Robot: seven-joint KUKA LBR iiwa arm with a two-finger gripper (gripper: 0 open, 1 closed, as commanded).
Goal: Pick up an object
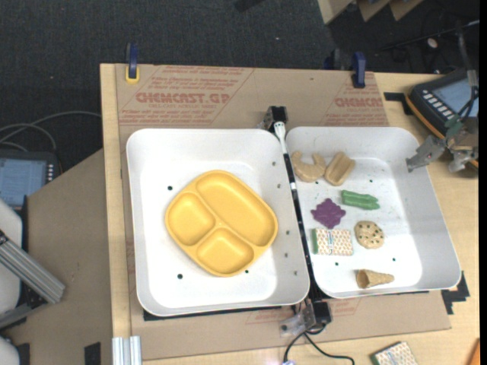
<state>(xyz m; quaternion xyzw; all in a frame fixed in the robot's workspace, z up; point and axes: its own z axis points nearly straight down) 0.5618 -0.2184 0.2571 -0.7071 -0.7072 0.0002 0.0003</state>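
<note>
Two white bins [144, 204] on a cardboard-topped table [190, 97], yellow divided tray [221, 223] in the left one, dark carpet [61, 21] behind, tool [434, 152] at right edge, grip state unclear.

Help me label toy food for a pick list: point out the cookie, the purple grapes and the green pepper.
cookie [369, 234]: camera view, centre of its speckled round face.
purple grapes [328, 213]: camera view, middle of the cluster.
green pepper [358, 199]: camera view, middle of its long body.
</note>
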